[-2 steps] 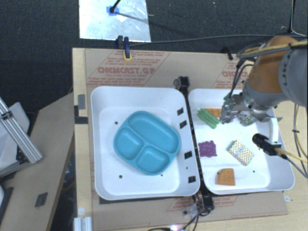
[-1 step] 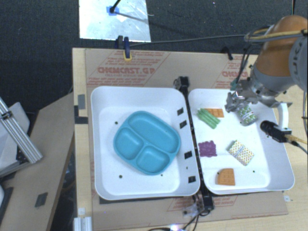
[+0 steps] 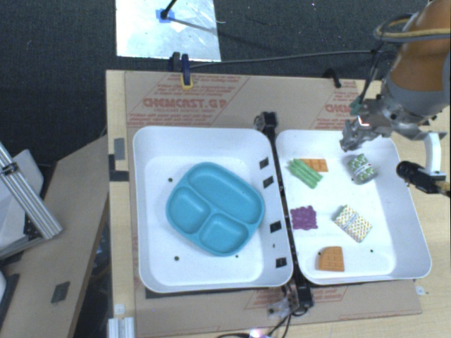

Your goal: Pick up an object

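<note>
Two bins side by side: left bin (image 3: 151, 189) has a blue divided plate (image 3: 214, 208). Right bin (image 3: 405, 210) has a small can (image 3: 361, 168), green strip (image 3: 305, 172), purple piece (image 3: 304, 217), patterned packet (image 3: 352, 223), orange cracker (image 3: 330, 258). Gripper (image 3: 352, 141) sits just above the can, nothing visibly held; can't tell finger opening.

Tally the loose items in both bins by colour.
Blue: 1, the divided plate in the left bin
Green: 1, the stick bundle
Orange: 2, the waffle pieces and
Purple: 1, the clump
Patterned: 2, the small can and the box
Total: 7, six of them in the right bin
</note>
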Robot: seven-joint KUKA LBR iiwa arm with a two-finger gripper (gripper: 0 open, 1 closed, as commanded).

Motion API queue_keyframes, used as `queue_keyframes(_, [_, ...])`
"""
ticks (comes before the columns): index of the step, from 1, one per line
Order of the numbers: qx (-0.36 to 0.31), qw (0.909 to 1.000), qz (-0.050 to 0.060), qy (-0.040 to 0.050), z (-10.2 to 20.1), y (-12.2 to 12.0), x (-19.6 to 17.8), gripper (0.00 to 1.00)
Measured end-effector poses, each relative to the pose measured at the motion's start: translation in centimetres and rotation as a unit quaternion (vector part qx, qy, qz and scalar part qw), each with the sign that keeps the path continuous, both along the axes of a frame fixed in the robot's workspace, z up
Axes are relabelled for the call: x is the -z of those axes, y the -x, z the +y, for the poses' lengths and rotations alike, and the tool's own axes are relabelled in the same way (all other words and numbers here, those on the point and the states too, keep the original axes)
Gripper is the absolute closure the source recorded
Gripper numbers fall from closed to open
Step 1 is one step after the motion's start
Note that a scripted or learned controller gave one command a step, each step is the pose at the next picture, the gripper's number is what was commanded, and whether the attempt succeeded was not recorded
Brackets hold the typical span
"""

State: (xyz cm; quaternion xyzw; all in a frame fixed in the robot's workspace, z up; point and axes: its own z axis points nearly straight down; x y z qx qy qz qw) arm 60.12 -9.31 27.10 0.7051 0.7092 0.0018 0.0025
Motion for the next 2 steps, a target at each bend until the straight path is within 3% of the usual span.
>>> queue_keyframes(1, [-0.002, 1.0, 0.003, -0.0011, 5.3, 0.4, 0.2, 1.0])
queue_keyframes(2, [-0.001, 1.0, 0.002, -0.0009, 9.6, -0.7, 1.0, 1.0])
